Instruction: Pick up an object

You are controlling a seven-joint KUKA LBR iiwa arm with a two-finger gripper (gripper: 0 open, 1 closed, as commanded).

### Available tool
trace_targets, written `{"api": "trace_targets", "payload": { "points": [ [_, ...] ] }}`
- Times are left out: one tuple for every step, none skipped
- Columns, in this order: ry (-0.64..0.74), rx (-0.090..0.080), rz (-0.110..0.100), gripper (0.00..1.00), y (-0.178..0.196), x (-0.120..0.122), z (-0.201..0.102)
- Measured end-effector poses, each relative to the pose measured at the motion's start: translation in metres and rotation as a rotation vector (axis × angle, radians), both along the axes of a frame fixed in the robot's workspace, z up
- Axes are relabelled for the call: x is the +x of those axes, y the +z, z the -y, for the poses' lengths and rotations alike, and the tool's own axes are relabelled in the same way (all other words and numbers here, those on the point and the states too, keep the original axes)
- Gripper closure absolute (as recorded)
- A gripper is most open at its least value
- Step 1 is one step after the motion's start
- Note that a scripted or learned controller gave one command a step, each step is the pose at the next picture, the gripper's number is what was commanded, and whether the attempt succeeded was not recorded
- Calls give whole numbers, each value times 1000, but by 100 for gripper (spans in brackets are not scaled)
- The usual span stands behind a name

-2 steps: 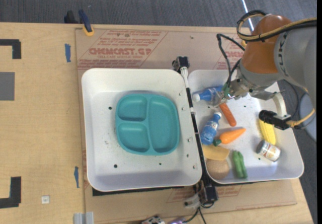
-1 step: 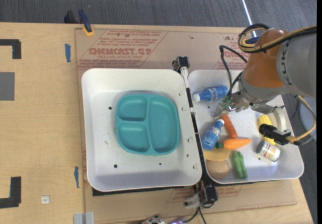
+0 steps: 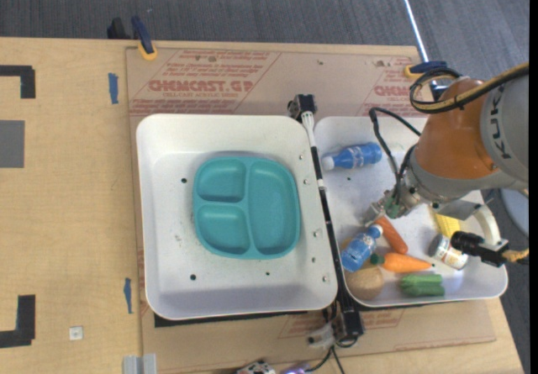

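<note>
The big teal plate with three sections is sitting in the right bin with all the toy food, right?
Not quite. The camera view shows the teal three-section plastic plate in the left white bin. The toy food, like the orange plastic carrot, is in the right white bin.

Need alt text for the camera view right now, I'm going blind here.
The arm's gripper hangs low in the right bin, just above an orange carrot, among two blue bottles, another carrot and a green vegetable. The left bin holds a teal divided tray.

A divided plate [image 3: 247, 206] lies in the left bin [image 3: 160, 196]. The right bin [image 3: 483, 284] holds a bottle [image 3: 353, 156] at its far side and carrots [image 3: 407, 263] nearer.
</note>
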State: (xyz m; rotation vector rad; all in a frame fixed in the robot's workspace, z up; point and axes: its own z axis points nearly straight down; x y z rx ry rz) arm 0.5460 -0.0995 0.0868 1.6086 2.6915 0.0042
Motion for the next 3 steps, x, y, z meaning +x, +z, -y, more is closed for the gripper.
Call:
{"api": "trace_targets", "payload": {
  "points": [
    [-124,1,2,0,0,-43,2],
    [-125,1,5,100,10,-42,2],
    [-125,1,4,0,10,-42,2]
  ]
}}
